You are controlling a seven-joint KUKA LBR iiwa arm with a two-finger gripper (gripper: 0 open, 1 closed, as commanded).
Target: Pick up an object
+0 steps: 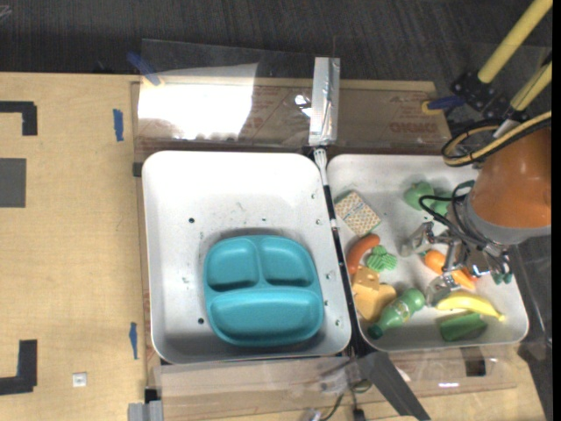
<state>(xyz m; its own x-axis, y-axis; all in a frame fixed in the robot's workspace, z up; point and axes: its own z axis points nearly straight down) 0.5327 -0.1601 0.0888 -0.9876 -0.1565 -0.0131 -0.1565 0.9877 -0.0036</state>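
Currently I see the arm (517, 187) reaching in from the right, its orange band over the right bin (386, 169), wrist pointing down into the toy pile. The gripper (450, 266) sits low among the items near the middle-right of that bin; whether it's parted or closed I can't tell, as the metal parts blur into the clutter, and I can't see anything between them. Nothing reads as lifted. Directly around the gripper: an orange piece (434, 260) just to its left, a yellow banana (469, 304) just below it, and a dark green piece (462, 326) under the banana near the bin's front edge. Further left in the same bin: a green-and-yellow item (399, 310) lying at a slant, a yellow-orange chunk (372, 295) beside it, a carrot-like orange piece (361, 248) with a small green bit (382, 259) touching it, and a checkered cracker-like tile (357, 209) near the divider. A pale green item (418, 195) lies toward the back, next to black cable. The left bin (175, 191) holds a teal compartment tray (261, 289), sitting toward the front, flat and well apart from the gripper. A clear plastic sheet (219, 103) lies behind the bins.
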